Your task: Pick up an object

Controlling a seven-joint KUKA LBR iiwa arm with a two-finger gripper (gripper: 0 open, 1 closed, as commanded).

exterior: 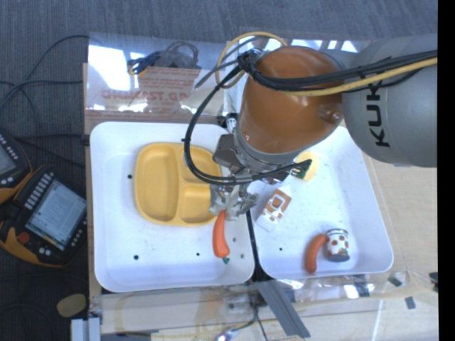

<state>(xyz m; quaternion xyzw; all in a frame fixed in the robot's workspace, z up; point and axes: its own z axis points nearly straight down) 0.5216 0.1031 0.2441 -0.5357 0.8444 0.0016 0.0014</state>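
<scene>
The pincer hangs over the carrot's upper end in the left bin; how far it gapes, I cannot tell. At nine o'clock lies a yellow tray.

White arm bears black letters "KU"; other printing unreadable.

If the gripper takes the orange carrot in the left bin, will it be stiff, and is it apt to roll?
The carrot looks like a smooth moulded toy, so it is probably stiff and light. Its long rounded shape suggests it may roll sideways if nudged. It tapers to a narrow tip, so the gripper, just above its upper end, might slip off.
</scene>
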